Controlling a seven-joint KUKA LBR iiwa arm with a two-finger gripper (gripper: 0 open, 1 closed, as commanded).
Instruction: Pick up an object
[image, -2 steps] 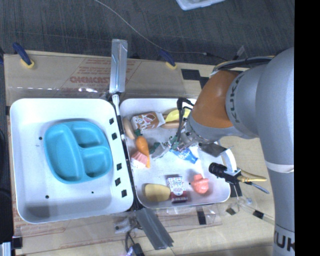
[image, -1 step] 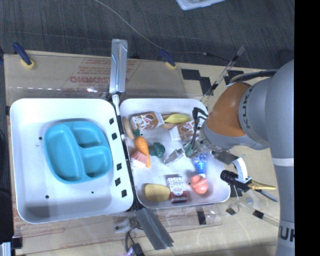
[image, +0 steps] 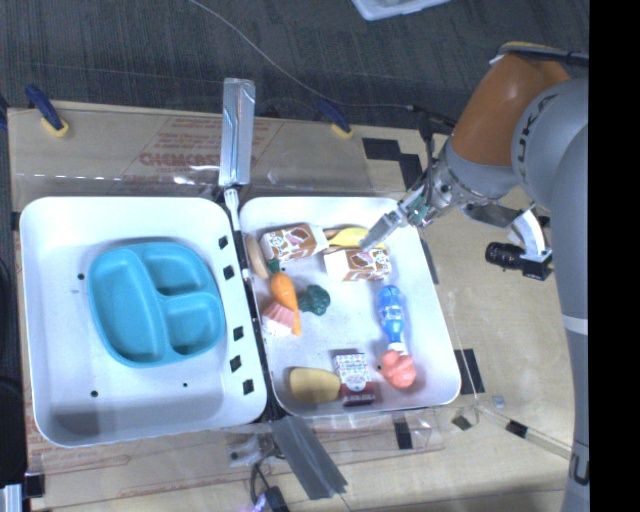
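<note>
The right white bin (image: 437, 330) was crowded: two brown cartons (image: 290, 242) and a yellow banana-like piece (image: 348, 237) packed the far end, with the gripper (image: 375, 234) low among them. A clear lane of bare floor ran down the middle between the orange carrot (image: 285, 291) and the blue bottle (image: 391, 312) (narrow, though). The near end was blocked by a tan lump (image: 313, 383) and a red packet (image: 351, 372). The left white bin (image: 40, 300) had open floor around its blue divided tray (image: 155, 301).
</note>
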